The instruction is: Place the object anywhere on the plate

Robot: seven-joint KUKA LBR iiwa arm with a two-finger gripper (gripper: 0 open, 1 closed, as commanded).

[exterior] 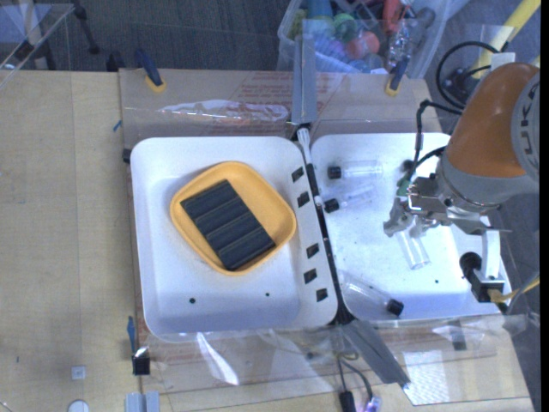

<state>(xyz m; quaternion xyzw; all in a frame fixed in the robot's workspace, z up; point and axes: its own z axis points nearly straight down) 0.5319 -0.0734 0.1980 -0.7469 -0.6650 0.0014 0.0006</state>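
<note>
Two shallow white plastic bins side by side on wooden surface (51, 230). Left bin (163, 307): one yellow plate (190, 226), squarish with rounded corners, glossy, rotated off-square. One dark ribbed rectangular block (233, 223), matte, four or five raised bars, lying flat across plate centre, long axis running 11 to 5 o'clock. Already on plate, touching nothing else.

Divider between bins: row of about five small black tabs (310, 226).

Right bin (429, 294): about four clear plastic tubes with black caps. One (356, 171) at 11 o'clock of bin, one (347, 201) just below it, one (375, 297) at 6 o'clock near front wall, one (414, 251) directly under gripper. Transparent, cylindrical, hard to separate from white floor.

Gripper (410, 227) over right bin centre, metallic, hanging from grey arm with orange band (489, 123). Jaws: opening width cannot tell. Nothing visibly between them. Contact with tube below unclear.

Clear tote of mixed coloured items (369, 15) at 12 o'clock, off bench.
</note>
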